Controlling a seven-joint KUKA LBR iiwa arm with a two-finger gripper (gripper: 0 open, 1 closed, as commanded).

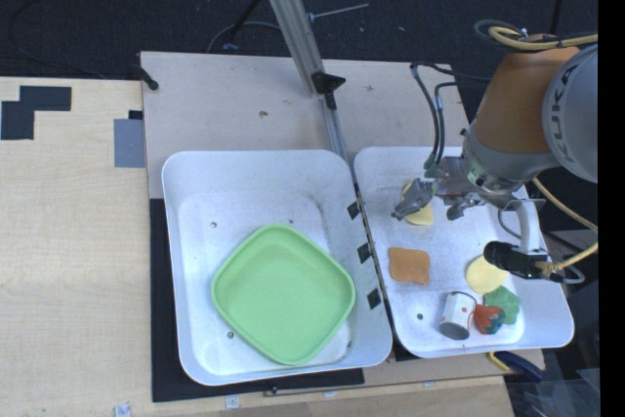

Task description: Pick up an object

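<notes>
My gripper hangs over the back of the right bin, its two fingers spread apart and nothing held between them. A pale yellow piece lies on the bin floor just under the left finger, partly hidden by it. Nearer the front of the same bin are an orange-brown square block, a yellow round piece, a small white and grey cup on its side, and a green and red toy.
A light green square plate lies in the left bin. An aluminium bar slants down from the back to the ridge between the bins. Cables and a black fitting hang on the arm's right side.
</notes>
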